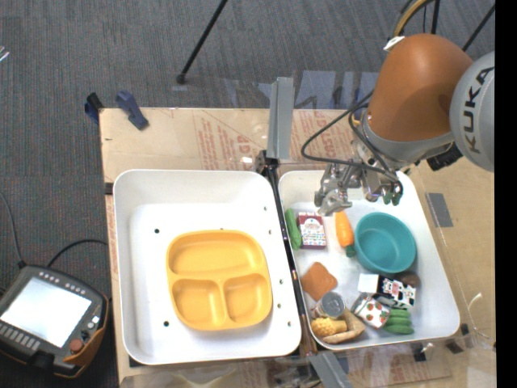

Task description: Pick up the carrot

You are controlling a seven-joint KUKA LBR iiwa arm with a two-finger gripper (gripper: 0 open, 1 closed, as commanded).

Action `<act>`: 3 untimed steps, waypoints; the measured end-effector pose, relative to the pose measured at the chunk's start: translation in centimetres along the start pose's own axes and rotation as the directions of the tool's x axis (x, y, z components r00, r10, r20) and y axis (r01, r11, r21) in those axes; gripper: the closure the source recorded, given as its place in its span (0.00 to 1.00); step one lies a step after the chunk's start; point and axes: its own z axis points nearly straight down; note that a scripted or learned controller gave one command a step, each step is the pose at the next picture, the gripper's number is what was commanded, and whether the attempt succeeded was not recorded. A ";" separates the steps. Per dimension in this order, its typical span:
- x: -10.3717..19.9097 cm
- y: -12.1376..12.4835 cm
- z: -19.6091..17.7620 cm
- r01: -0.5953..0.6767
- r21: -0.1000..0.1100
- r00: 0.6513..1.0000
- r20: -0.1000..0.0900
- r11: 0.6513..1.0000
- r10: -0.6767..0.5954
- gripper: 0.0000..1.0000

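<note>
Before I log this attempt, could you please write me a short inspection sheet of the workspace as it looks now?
Surface: two white bins side by side on a bench; left bin, right bin.
Job's things: carrot lying in the right bin beside the teal bowl, not lifted.
Clutter: yellow divided tray in the left bin; small cartons, a can, corn and green vegetables in the right bin.
Grippers: gripper hovers just above the carrot, nothing seen between its fingers.
Cables: black cable looping beside the wrist.
Surroundings: handheld pendant on the floor at left.
</note>
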 end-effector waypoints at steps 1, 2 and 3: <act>4.9 -3.1 4.8 0.393 -0.007 0.919 -0.014 0.919 -0.393 1.00; 2.6 -4.4 -3.6 0.527 -0.003 0.850 -0.004 0.850 -0.527 1.00; 8.5 -7.5 11.5 0.586 -0.020 0.810 -0.020 0.810 -0.586 1.00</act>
